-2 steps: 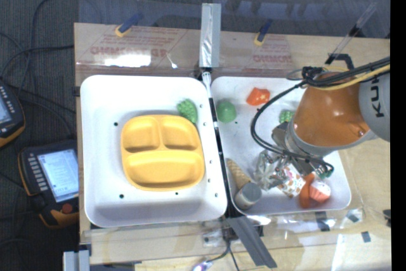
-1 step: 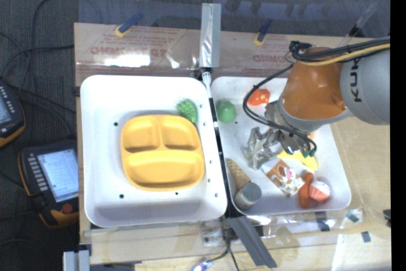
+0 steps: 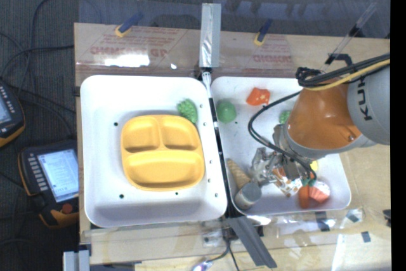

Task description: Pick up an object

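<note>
The left bin (image 3: 95,136) holds a yellow divided tray (image 3: 163,151) near its middle, with a green leafy piece (image 3: 188,109) just off the tray's upper right corner. Right of the tray, across the divider, the right bin (image 3: 235,136) holds a green ball (image 3: 226,112), an orange-red piece (image 3: 257,96) farther right, a tan cone (image 3: 236,170) and a grey cylinder (image 3: 247,194) below. My gripper (image 3: 271,165) hangs right of the cone above a small jumble of objects; how wide it stands, I cannot tell. A red-and-white toy (image 3: 313,193) lies farthest from the tray.
</note>
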`<action>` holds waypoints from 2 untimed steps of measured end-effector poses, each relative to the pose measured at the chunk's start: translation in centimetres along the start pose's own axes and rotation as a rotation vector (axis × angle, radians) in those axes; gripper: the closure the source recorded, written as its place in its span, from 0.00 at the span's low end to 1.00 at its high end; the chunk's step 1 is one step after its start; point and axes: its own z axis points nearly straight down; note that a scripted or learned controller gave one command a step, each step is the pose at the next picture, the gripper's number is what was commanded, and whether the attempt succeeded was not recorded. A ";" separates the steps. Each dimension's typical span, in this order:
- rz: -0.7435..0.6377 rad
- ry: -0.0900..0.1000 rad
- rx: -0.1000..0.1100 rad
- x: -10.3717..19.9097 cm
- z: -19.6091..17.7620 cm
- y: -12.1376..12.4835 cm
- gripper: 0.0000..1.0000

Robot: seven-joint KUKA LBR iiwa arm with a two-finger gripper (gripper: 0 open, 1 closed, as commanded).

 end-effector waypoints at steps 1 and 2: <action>0.290 0.007 0.001 0.5 0.1 -0.2 1.00; 0.535 0.007 0.002 1.1 0.1 0.0 1.00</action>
